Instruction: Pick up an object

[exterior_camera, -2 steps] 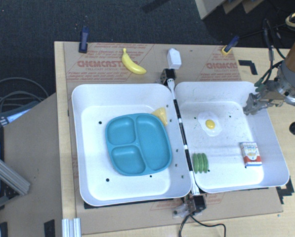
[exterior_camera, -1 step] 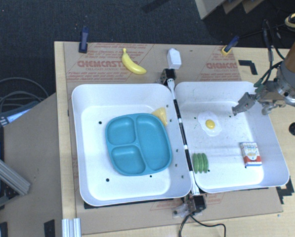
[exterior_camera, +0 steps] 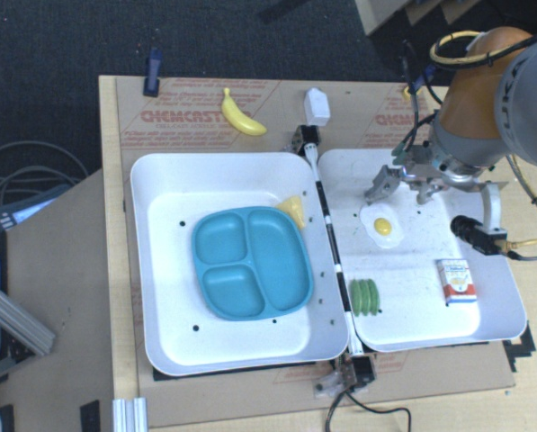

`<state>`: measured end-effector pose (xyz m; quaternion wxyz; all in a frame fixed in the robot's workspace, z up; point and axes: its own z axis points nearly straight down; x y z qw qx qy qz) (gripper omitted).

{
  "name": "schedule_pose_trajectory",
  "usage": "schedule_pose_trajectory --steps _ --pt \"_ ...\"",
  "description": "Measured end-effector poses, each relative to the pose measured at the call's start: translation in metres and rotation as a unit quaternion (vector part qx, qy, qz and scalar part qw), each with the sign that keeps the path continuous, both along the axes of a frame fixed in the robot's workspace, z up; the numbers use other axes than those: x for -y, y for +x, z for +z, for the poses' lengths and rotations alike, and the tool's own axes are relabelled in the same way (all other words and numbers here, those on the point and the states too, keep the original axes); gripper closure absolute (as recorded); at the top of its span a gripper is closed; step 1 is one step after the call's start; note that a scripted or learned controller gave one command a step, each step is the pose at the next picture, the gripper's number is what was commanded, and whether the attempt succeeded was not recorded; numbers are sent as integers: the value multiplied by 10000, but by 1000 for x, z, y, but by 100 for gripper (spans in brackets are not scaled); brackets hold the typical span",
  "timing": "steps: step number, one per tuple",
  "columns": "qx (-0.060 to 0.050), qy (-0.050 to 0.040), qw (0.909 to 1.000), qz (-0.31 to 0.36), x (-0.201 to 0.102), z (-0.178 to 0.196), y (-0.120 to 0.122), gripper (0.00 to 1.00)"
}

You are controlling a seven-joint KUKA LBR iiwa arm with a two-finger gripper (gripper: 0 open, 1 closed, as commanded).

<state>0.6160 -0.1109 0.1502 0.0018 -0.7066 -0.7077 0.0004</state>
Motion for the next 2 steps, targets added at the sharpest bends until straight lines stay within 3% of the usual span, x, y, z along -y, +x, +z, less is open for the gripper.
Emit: schedule_pose_trajectory --steps 1,2 --pt "10 -8 10000 -10 -3 -66 -11 0" --pt "34 -12 10000 -7 -3 -54 -9 100"
